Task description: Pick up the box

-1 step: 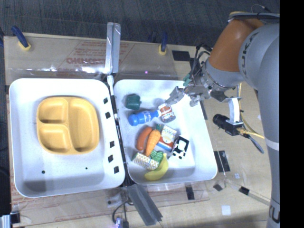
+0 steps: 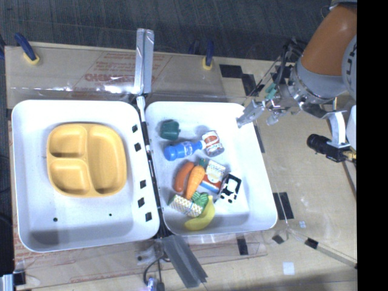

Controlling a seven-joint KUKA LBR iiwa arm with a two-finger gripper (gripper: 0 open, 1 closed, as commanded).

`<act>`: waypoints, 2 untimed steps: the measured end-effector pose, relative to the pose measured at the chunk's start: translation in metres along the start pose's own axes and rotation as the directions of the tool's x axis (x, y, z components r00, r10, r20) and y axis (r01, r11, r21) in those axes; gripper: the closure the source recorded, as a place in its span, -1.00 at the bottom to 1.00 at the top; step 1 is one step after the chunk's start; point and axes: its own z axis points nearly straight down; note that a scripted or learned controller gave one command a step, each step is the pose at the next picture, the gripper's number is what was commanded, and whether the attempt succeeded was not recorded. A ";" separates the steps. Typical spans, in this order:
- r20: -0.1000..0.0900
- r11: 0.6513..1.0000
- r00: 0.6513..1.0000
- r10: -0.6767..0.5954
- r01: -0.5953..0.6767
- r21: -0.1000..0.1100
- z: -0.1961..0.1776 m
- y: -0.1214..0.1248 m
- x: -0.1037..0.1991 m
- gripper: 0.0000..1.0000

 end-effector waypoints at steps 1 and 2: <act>-0.001 0.993 0.993 0.114 -0.114 0.004 0.089 -0.013 0.003 -1.00; -0.001 0.982 0.982 0.191 -0.191 0.004 0.192 -0.034 0.017 -1.00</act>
